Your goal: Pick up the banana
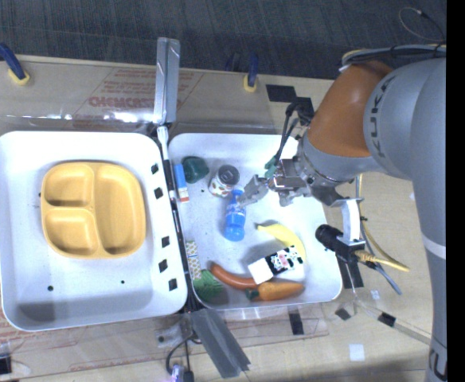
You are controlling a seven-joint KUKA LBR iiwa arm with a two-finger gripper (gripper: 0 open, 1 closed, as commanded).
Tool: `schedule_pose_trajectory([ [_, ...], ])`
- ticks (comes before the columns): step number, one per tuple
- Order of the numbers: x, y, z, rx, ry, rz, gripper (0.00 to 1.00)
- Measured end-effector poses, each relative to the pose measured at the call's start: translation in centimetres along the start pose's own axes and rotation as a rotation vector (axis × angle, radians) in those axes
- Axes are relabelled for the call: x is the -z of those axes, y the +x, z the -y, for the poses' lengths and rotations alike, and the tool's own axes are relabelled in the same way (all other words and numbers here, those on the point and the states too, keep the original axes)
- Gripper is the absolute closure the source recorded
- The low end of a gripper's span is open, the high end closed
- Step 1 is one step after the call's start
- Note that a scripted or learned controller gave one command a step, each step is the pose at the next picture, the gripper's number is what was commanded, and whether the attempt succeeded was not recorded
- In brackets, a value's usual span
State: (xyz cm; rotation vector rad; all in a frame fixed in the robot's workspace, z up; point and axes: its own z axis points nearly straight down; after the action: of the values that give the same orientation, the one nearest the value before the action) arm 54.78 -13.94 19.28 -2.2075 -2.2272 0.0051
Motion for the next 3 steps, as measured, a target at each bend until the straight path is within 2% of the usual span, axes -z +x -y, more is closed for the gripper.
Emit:
schedule_pose_trajectory([
  [1,-1.3,-1.1,-0.1,-0.128,0.001,-0.001,0.00],
  [2,-7.8,-5.8,1.6,-0.072,-0.001,0.000,0.00],
  [3,-10.3,-6.5,2.6,-0.010,-0.001,-0.001,0.00],
])
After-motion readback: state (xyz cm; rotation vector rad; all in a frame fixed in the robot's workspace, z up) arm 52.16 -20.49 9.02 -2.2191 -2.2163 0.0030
